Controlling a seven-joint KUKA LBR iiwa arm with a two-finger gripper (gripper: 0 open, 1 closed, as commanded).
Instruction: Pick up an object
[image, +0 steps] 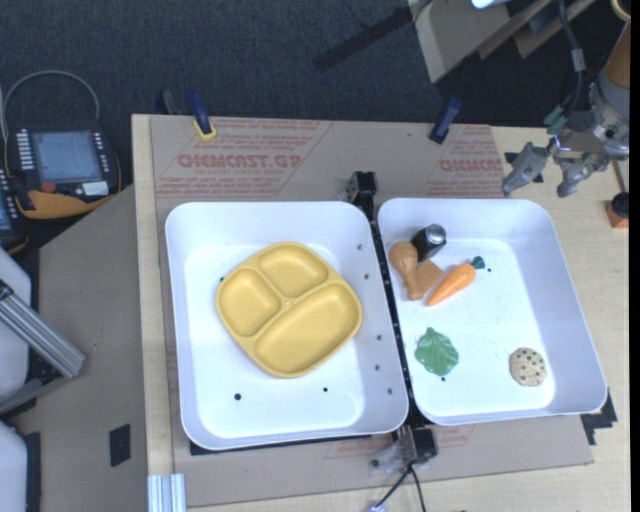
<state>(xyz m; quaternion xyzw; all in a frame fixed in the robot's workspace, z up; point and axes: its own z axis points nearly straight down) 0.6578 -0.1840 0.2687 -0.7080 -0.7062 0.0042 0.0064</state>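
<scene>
Two white bins sit side by side on a cardboard-covered bench; the left bin (190, 400) holds a yellow divided plate (290, 308), three compartments, lying flat and turned at an angle, roughly in the bin's middle; the right bin (560, 300) holds the small stuff; an orange carrot (452, 282) lies tilted near the bin's upper left, its green tip pointing up-right; touching its left side is a tan pear-shaped piece (410, 268); just above those sits a small black and silver can-like object (430, 238), touching or nearly touching the tan piece, can't tell which; a green leafy piece (436, 352) lies lower down, apart from the cluster; a round cookie (527, 366) with dark specks lies near the bin's lower right corner, well apart from the leaf; the gripper (548, 170) hangs at the upper right, beyond the right bin's far right corner and over the bench rather than over the bin; its two grey fingers (524, 166) are spread apart with nothing between them; it is well away from every object in the bin; a blue clamp with a yellow tip (203, 124) and another blue clamp (444, 120) grip the bench's far edge; a handheld control pendant (62, 160) with a screen rests on the floor at far left.
</scene>
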